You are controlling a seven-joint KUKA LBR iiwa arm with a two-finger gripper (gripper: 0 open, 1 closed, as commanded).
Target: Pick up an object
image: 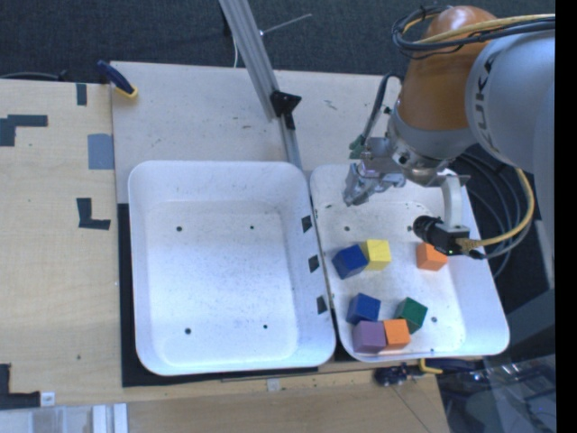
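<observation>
Here the gripper (359, 190) hangs over the back part of the right bin (476, 327), near its far rim, with nothing visible between its fingertips; from this slanted view I cannot tell whether the fingers are spread or pressed together. The cubes all lie toward six o'clock from it. Nearest are the blue cube (350, 261) and the yellow cube (378, 253), touching side by side, straight down the view at about six o'clock from the fingertips. An orange cube (431, 257) sits apart at roughly four o'clock, close by the black cable fitting (435, 234). Farther off toward the near rim cluster a second blue cube (364, 308), a green cube (413, 314), a purple cube (369, 336) and a second orange cube (397, 333). Being cubes, none offers a long axis. The arm reaches in from three o'clock, its orange band (442, 70) above the wrist, tool pointing down. The left bin (144, 183) lies at nine o'clock.
</observation>
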